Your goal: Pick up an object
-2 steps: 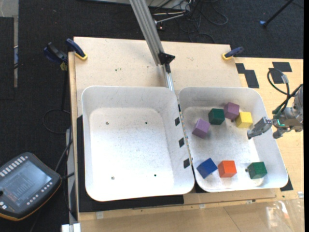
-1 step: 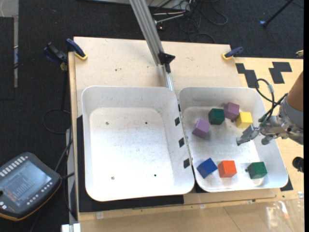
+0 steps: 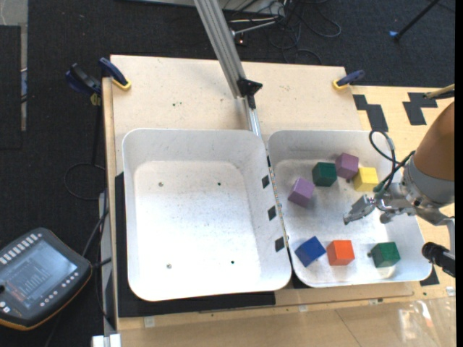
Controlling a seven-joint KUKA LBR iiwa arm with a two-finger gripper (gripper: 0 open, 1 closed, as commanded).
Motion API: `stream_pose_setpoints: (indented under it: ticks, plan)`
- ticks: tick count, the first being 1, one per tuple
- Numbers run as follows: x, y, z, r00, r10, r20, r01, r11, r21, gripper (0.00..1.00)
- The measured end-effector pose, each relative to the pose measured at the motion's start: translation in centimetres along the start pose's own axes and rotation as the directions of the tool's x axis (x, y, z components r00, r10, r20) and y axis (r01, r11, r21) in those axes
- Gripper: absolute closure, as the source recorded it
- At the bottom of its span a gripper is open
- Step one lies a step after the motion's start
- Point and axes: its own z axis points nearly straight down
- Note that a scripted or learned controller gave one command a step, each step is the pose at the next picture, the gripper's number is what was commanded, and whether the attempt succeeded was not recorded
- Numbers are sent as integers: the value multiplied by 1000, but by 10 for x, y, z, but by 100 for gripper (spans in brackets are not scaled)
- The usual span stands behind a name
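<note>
While the gripper [image 3: 359,212] is hovering over the right bin [image 3: 289,144] with its fingers apart and holding nothing, the approach step is running — the nearest target, the orange cube [image 3: 340,252], is lying at seven o'clock, calling for descent and closure.

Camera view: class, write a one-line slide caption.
Gripper poised in the right bin among seven coloured cubes, nearest the orange cube.

The left bin [image 3: 192,215] has a bare floor with much free room. In the right bin [image 3: 289,157], blocks crowd the back: two purple cubes [image 3: 302,191], a dark green cube [image 3: 324,173], a yellow cube [image 3: 366,177]. Blue [image 3: 310,250], orange [image 3: 340,251] and green [image 3: 385,254] cubes line the front; the middle strip is open.
</note>
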Motion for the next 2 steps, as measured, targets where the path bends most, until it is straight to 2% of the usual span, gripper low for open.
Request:
stream_pose_setpoints:
  ticks: [1,2]
  plan:
    - [6,4,46,1000,0,-1,0,1000,1,0]
    - [4,6,33,1000,0,2,0,1000,-6,100]
